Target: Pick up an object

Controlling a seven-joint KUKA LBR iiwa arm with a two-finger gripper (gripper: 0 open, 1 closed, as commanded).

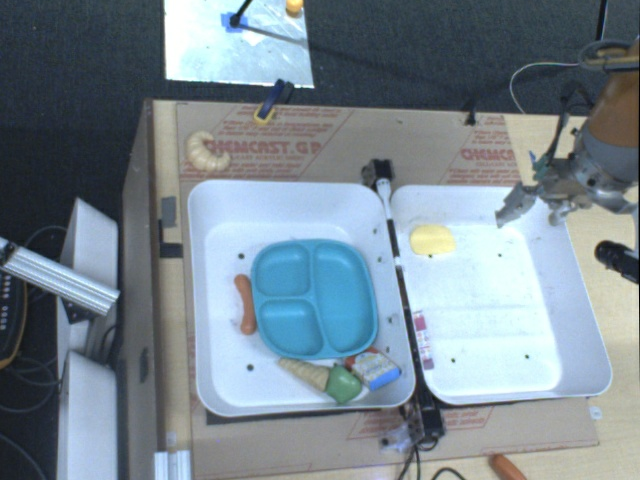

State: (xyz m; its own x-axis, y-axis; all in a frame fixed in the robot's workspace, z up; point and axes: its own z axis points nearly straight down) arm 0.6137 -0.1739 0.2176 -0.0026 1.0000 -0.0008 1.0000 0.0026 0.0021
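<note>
Yellow object [432, 240] lies untouched in the right bin [520, 358]; the gripper [522, 206] hovers near it, whether spread or pressed together I cannot tell, so the pick remains.

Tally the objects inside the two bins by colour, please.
Blue: 1, the divided plate
Orange: 1, the sausage
Yellow: 1, the yellow piece
Tan and green: 1, the cone
Multicoloured: 1, the small packet
Total: 5
</note>
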